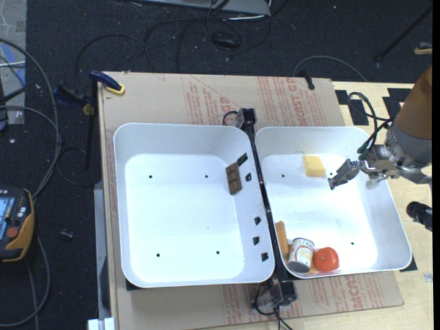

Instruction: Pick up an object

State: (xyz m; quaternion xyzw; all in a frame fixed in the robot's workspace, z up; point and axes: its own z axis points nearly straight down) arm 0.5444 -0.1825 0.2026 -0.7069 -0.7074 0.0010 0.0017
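A pale yellow block [314, 165] lies near the back of the right bin [385, 205]. My gripper [341, 174] hovers just to its right, reaching in from the right edge, apart from the block. At the bin's front left corner sit a small tin can [300, 251], a red tomato-like ball [326, 258] and an orange stick [281, 236] along the wall. A brown rectangular piece [234, 179] rests in the left bin [137, 184] against its right wall.
A dark divider [259, 184] with clips runs between the two bins. Both bins stand on a cardboard sheet [206, 95]. Cables and a blue and yellow clamp [106, 82] lie beyond the bench's back left.
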